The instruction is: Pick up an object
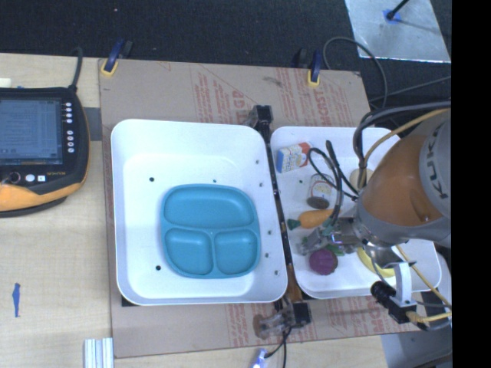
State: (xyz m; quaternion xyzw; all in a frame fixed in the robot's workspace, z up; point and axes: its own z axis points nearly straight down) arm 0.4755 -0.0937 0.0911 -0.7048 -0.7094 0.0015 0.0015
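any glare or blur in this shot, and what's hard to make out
Camera view: soft overall, with bright glare washing out the shallow white left bin around the blue three-compartment plastic tray; the small items in the shallow white right bin blur together, and the grey and orange arm hides that bin's right part.

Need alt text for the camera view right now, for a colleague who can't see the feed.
The grey and orange arm reaches from the right over the right bin, its gripper low among small items: a purple ball-like object, an orange piece and a small carton. The left bin holds a blue divided tray.
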